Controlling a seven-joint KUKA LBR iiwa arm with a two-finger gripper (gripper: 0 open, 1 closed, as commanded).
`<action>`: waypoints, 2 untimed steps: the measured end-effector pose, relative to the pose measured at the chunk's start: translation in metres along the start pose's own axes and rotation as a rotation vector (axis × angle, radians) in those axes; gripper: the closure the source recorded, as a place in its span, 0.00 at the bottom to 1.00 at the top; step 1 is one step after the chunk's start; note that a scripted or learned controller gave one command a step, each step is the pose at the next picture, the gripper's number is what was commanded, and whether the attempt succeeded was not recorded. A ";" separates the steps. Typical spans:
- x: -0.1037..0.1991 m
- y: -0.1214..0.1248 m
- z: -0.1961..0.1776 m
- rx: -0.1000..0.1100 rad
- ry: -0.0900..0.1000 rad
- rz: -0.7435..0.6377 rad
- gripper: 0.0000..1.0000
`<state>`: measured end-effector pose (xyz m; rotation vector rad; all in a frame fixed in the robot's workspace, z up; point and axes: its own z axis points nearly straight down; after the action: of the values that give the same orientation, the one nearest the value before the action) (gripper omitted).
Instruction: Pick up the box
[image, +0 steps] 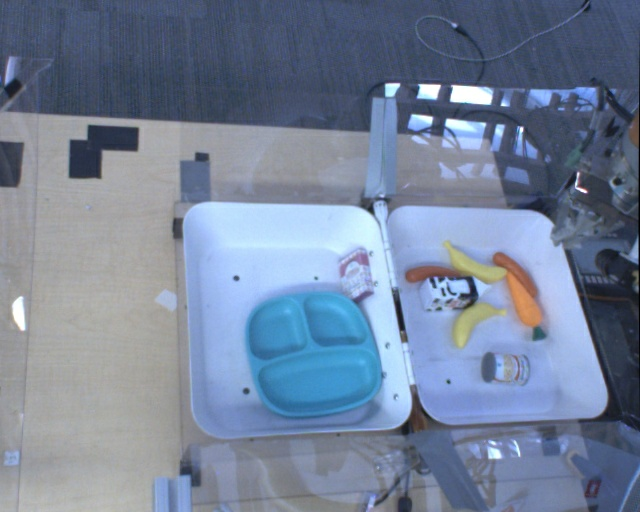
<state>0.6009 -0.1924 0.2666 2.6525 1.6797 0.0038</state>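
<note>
Box (356, 274): small red-and-white carton, printed faces, lying tilted in the left bin (215, 400), against its right wall, just above the blue plate (313, 353). The plate is smooth moulded plastic, rounded-square, three compartments. Right bin (575, 395) holds two curved yellow bananas (473, 266) (474, 320), a tapered orange carrot (524, 301) with green tip, two reddish sausage shapes (427, 272) (516, 270), a black-and-white cow-patterned piece (449, 291) and a short cylindrical can (505, 368) on its side. Tool (600, 195) sits at the right bin's upper right corner, well apart from the box; cannot tell its grip state. Tabletop (95, 300) is pale wood.
</note>
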 end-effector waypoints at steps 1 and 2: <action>0.002 0.001 -0.011 -0.005 0.002 -0.004 1.00; -0.018 -0.064 0.028 0.001 -0.001 -0.003 1.00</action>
<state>0.5354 -0.1816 0.2388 2.6503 1.6835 0.0024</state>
